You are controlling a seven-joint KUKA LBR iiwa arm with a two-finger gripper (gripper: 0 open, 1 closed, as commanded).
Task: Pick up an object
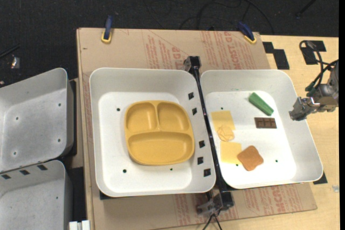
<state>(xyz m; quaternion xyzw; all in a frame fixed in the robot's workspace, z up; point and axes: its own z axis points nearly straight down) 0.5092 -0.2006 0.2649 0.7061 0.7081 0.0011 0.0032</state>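
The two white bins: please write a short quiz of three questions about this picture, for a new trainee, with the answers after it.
1. True or false: the yellow divided plate lies in the right bin.
2. Which thing lies nearest the gripper? A) the green block B) the round brown piece C) the yellow divided plate
3. Fill in: the small dark brown bar lies just below the ____ block in this view.

Key
1. False. It lies in the left bin.
2. A. The gripper is at the right bin's right rim, near the green block.
3. green
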